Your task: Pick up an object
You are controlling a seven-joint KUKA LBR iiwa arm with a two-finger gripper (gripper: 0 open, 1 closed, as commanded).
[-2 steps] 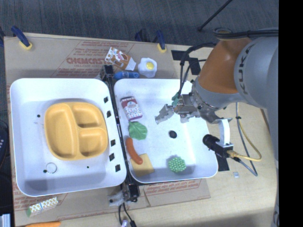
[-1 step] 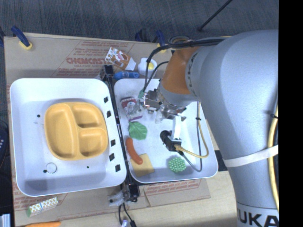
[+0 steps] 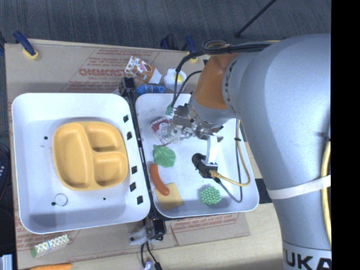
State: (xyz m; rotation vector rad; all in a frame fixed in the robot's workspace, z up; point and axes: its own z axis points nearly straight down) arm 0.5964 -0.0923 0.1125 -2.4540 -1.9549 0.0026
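The green knobbly ball [image 3: 210, 195], yellow sponge block [image 3: 170, 194], orange carrot-shaped toy [image 3: 158, 180] and green leafy toy [image 3: 165, 156] are lying loose in the right white bin [image 3: 246, 198], awaiting picking. Beyond them, the gripper [image 3: 171, 129] is hovering over a clear crinkled wrapper [image 3: 162, 127]; its grip cannot be told.

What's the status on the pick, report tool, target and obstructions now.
Tool low in the right bin, over a red-and-white item; grip unconfirmed. Green leaf, orange sausage, yellow block, green ball lie loose nearby. Cable trails across the bin.
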